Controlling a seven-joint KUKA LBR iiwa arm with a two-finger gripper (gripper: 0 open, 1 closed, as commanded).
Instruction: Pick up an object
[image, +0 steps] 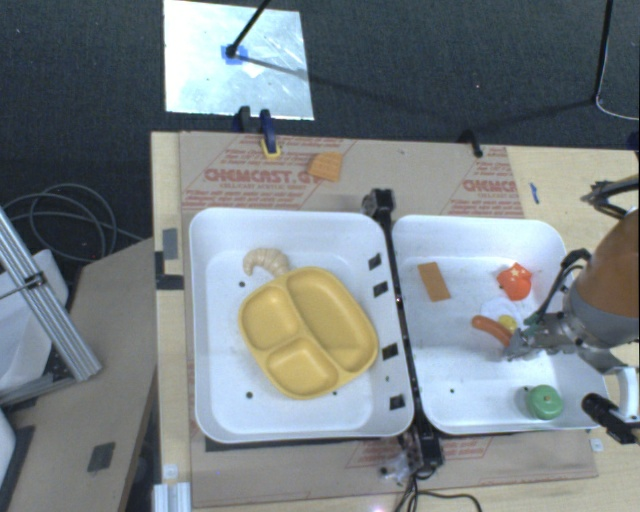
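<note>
Bins first: your arm (610, 290) reaches over the right bin (480, 250), while the left bin (215, 300), well away on the gripper's far side, carries a yellow divided plate (305, 330) with a pale croissant-shaped piece (264, 261) touching its upper rim. You are in the approach step, low in the right bin and closing on a target. The gripper (522, 343) sits down near the bin floor, and you cannot tell from this slant how wide it stands or whether it has anything. Just beside its tip lies the likeliest pick, an orange sausage-shaped piece (488, 327) with a small yellow bit (507, 323) against it. A green round object (544, 402) sits near, below the gripper; an orange-red piece (514, 281) sits near, above it; a tan rectangular block (433, 281) lies farther off. Your next move calls for centring over the sausage piece, closing, then lifting straight up to confirm the hold.
</note>
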